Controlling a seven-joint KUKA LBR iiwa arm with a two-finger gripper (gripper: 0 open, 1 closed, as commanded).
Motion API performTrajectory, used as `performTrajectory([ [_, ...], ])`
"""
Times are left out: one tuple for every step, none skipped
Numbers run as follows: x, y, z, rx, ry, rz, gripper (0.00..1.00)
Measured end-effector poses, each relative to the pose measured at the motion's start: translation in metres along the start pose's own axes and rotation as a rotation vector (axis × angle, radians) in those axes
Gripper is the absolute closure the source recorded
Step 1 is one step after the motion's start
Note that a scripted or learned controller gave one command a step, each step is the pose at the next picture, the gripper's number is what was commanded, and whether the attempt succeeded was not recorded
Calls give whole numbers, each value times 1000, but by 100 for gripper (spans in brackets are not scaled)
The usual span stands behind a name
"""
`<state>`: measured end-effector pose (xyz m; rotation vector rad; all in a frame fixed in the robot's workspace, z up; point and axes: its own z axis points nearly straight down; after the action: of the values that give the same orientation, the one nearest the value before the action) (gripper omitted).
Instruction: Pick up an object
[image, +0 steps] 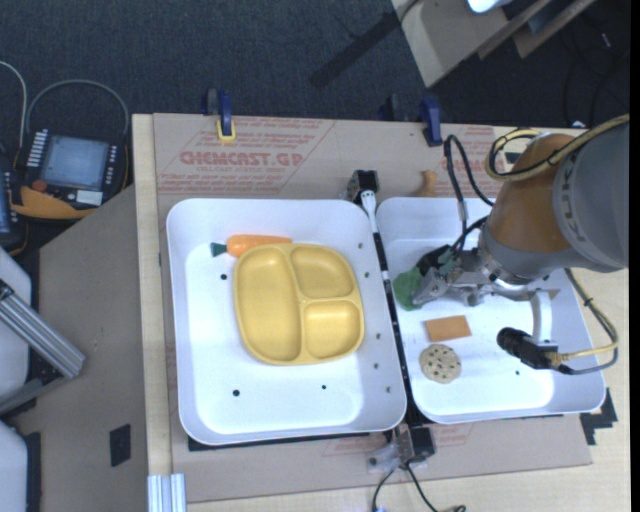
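so, my gripper (432, 285) was down in the right bin (560, 400), near its left wall, with my grey arm (590, 200) coming in from the right side and the orange band (525, 215) sitting just above the wrist. right at the tip was a small green thing (404, 288), some kind of rounded toy piece, tucked against the bin's left wall. my gripper was touching it or just beside it, honestly couldn't tell which from that angle, and couldn't tell how far open it was or whether it had hold of anything either. too much wrist hardware in the way.

just below the gripper a flat tan cracker (447, 328) lay on the bin floor, and just below that was a round chocolate chip cookie (440, 363), the two close but apart.

over in the left bin (200, 330) a yellow divided plate (298, 302) with three compartments lay flat in the middle. an orange toy carrot (258, 242) lay on its side just beside the plate's far edge, green end pointing left.
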<state>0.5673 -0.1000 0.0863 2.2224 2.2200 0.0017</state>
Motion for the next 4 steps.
performTrajectory([
  [0,0,-10,-2,-1,1,100],
  [5,-3,-56,-5,-2,-2,100],
  [9,9,-109,-7,-2,-3,100],
  [8,10,-141,-5,-2,-2,100],
])
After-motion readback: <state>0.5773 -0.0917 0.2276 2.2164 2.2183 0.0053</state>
